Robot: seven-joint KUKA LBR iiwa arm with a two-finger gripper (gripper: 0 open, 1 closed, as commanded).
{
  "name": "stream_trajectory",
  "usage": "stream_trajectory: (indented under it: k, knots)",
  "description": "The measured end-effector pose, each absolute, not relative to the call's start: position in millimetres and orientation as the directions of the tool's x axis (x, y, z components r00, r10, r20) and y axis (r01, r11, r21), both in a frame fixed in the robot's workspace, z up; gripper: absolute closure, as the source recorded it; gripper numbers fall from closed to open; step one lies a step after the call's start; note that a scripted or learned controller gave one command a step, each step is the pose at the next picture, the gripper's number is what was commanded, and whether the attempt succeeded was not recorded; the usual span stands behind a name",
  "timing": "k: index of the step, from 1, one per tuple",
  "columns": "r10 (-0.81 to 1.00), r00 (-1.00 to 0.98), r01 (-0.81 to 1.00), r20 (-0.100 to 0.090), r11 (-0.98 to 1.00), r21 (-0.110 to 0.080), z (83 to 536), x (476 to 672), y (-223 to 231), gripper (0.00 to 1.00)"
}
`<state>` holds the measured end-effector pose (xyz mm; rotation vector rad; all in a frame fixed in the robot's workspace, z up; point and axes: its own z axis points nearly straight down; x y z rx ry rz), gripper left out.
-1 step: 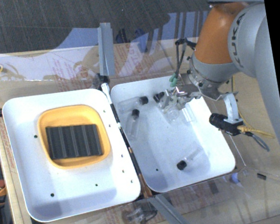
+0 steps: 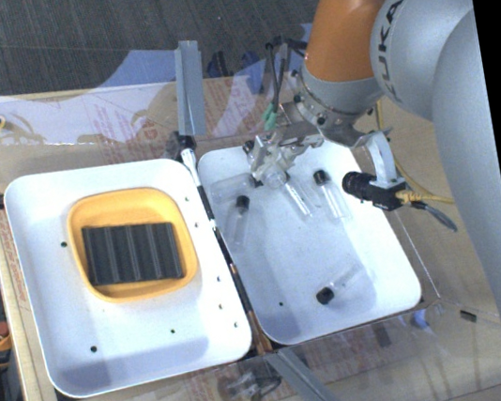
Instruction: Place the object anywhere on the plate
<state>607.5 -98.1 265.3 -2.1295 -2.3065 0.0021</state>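
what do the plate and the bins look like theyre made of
Plate: looks like glossy yellow plastic or glazed ceramic, going by its smooth rounded rim; its dark ribbed centre looks matte. Bins: likely thin moulded white plastic, semi-gloss, with rounded corners and soft highlights.

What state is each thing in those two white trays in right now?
Yellow plate: flat in the left bin, a dark ribbed block lying on it.
Clear tube with a black cap: on its side in the right bin.
Gripper: low over the right bin's far end.
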Motion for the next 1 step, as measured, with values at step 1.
stream_trajectory:
  k: [1]
  knots:
    - [0.997, -0.08, 0.997, 0.001, 0.08, -0.003, 265.4, 607.5, -98.2, 0.0]
